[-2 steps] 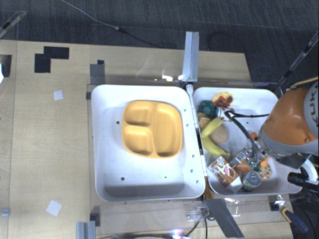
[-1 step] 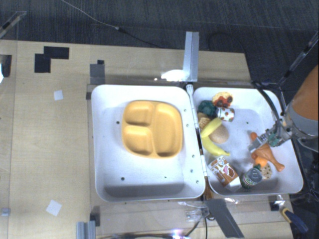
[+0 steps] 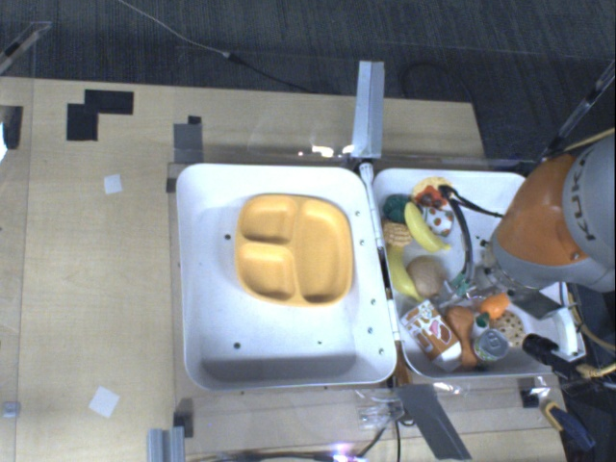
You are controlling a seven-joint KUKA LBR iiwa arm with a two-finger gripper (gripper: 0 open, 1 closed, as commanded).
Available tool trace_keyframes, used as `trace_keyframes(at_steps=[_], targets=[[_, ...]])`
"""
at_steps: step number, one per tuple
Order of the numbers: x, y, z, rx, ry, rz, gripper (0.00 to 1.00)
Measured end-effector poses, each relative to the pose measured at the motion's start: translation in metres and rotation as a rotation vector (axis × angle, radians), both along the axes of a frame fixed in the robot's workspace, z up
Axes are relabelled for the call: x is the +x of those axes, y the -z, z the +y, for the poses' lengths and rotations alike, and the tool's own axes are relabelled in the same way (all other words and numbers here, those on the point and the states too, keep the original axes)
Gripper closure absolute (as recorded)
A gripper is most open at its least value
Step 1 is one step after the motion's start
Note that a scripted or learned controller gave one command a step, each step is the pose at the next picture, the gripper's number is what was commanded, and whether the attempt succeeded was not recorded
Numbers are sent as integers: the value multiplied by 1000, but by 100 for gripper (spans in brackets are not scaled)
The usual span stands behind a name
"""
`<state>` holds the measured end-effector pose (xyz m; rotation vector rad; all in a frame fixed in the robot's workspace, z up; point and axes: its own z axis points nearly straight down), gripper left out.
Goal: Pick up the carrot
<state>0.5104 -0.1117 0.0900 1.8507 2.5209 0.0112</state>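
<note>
Nearest the lens, we see the arm reaching over the right bin. Its end effector sits low among the clutter; we cannot tell its state. What appears to be the carrot lies just beside it. We note a yellow tray in the left bin.

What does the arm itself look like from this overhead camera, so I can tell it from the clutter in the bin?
The arm is a thick rounded grey body with a broad orange band and dark lettering on the grey shell. A black cable loops off it over the right white plastic bin. Its hand is a small cluster of dark and metallic parts, too tangled in clutter to make out further.
</note>
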Motion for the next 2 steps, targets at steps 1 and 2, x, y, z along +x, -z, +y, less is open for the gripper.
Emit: trace_keyframes(at_steps=[1,2], targets=[[0,1,-1,-2,1,0,0],[-19,1,-45,0,-88,2,0]])
